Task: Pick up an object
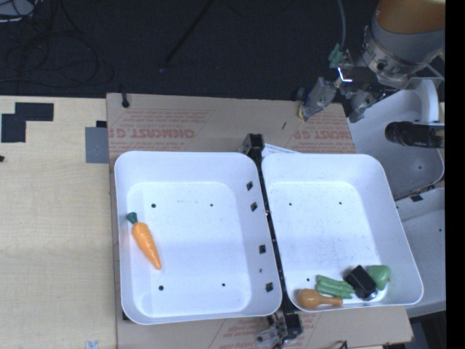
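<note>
Camera view shows the gripper at one o'clock, fingers apart and holding nothing; a toy carrot lies at eight o'clock.

Dark floor with loose cables (possibly power leads), pale wooden benchtop, printed cardboard sheet

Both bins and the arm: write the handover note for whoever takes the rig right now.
Gripper: raised above the bench behind the right bin, open, nothing between its fingers.
Left bin: one toy carrot lies near its left wall.
Right bin, near corner: a tan pear-shaped toy, a green pea pod, a black block and a green item partly behind the block, all crowded together.
Done: nothing picked yet.
Left: descend on one object, close, lift. The carrot lies alone, so it is probably the easier target.
</note>
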Motion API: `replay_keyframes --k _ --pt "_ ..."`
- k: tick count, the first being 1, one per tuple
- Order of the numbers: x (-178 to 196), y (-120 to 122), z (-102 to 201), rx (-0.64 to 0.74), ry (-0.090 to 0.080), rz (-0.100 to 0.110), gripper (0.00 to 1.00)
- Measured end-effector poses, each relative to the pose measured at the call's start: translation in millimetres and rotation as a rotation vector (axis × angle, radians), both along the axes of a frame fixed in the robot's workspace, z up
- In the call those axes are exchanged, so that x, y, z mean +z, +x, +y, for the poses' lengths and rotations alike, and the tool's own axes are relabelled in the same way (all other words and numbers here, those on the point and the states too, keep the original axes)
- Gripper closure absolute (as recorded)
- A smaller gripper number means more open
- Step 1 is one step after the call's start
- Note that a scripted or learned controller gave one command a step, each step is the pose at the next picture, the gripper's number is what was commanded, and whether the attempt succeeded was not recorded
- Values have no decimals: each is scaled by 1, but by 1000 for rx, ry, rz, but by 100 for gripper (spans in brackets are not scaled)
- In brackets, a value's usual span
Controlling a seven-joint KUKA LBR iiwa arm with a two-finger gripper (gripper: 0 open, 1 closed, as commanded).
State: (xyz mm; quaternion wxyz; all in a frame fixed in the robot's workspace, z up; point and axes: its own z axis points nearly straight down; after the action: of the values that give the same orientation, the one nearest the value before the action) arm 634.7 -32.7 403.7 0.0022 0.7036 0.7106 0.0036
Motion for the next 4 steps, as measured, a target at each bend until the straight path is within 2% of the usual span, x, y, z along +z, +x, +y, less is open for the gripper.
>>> replay_keyframes --k 1,2,3,4 --pt "102 -16 67 -1 1 -1 0" --pt "104 -15 64 -3 -4 14 100" --pt "135 3 148 -2 0 8 100" --pt "133 9 210 -4 -2 12 100"
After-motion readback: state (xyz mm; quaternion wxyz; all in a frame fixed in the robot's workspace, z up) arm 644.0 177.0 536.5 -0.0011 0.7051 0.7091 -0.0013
